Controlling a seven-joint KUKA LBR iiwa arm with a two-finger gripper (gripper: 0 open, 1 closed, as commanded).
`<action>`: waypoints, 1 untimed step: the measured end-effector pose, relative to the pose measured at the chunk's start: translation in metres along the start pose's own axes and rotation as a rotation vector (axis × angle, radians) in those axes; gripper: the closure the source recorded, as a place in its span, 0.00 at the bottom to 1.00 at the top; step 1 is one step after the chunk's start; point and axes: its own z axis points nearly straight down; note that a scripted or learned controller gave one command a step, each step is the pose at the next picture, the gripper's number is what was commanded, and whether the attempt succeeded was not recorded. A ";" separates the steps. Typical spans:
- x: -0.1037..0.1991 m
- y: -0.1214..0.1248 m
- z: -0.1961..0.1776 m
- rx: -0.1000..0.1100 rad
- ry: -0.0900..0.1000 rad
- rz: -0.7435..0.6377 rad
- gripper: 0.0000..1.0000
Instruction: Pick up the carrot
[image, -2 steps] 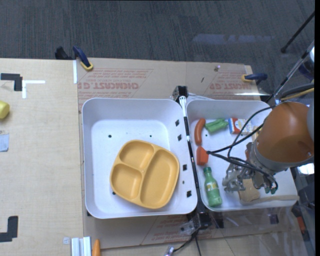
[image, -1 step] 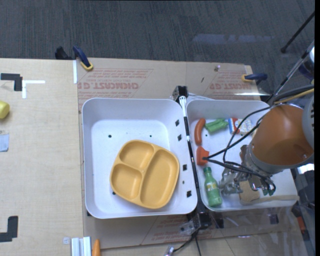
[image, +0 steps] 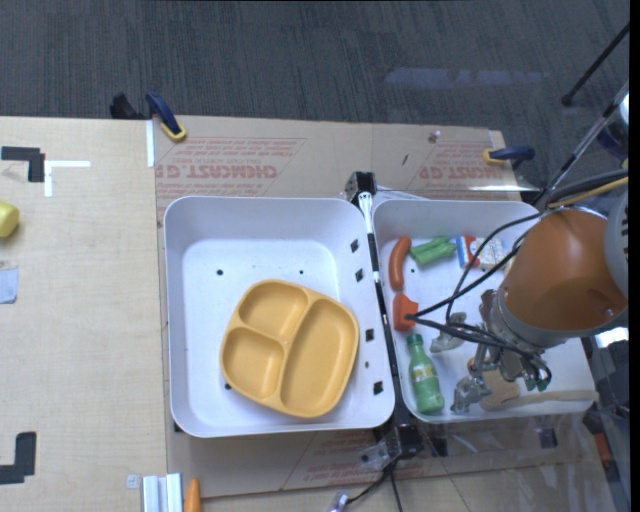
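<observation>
Carrot (image: 403, 311) lies at the right bin's (image: 560, 415) left wall, above the green bottle (image: 423, 375). Jaws (image: 478, 388) hang low to its right, holding nothing visible; their spread can't be told.

I'm reading red print on the cardboard sheet (image: 330, 160) under the two bins, upside down from my camera: behind the left bin (image: 190, 300) it looks like "CHOMCAST G" something, but I can't make out the letters for sure. There's a second block of the same red print behind the right bin (image: 440, 205), cut off and too blurred to spell. The green bottle (image: 423, 375) carries a yellow label, and I can't read it at all.
</observation>
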 end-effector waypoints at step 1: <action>-0.043 -0.046 -0.057 0.001 -0.005 0.050 0.00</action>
